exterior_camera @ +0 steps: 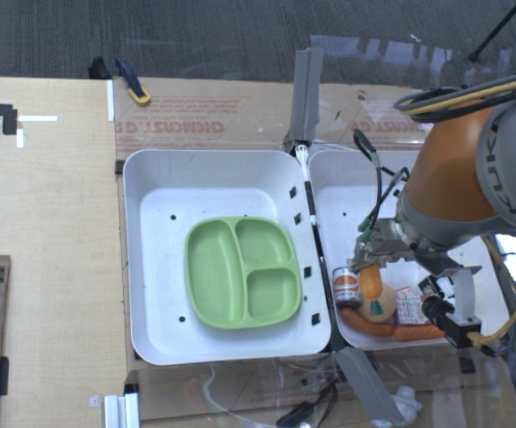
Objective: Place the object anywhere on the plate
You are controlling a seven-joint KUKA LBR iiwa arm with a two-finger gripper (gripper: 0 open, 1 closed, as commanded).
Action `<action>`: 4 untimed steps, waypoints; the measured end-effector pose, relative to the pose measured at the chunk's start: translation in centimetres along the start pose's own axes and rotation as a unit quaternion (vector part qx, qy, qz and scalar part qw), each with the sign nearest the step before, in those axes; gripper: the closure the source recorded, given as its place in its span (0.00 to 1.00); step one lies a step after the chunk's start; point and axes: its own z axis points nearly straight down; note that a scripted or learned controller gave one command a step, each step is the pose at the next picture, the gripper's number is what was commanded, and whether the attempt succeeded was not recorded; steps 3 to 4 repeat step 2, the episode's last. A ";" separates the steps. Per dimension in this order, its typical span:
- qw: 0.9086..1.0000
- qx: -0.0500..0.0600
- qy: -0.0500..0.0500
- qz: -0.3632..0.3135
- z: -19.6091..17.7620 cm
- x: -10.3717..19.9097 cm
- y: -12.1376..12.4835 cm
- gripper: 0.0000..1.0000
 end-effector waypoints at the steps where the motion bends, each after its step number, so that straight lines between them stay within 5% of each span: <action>1: 0.999 0.001 -0.001 -0.036 1.8 12.5 3.0 1.00; 2: 0.999 0.001 -0.001 -0.037 1.8 12.4 3.0 0.00; 4: 0.999 0.001 -0.001 -0.037 1.8 12.4 3.0 0.00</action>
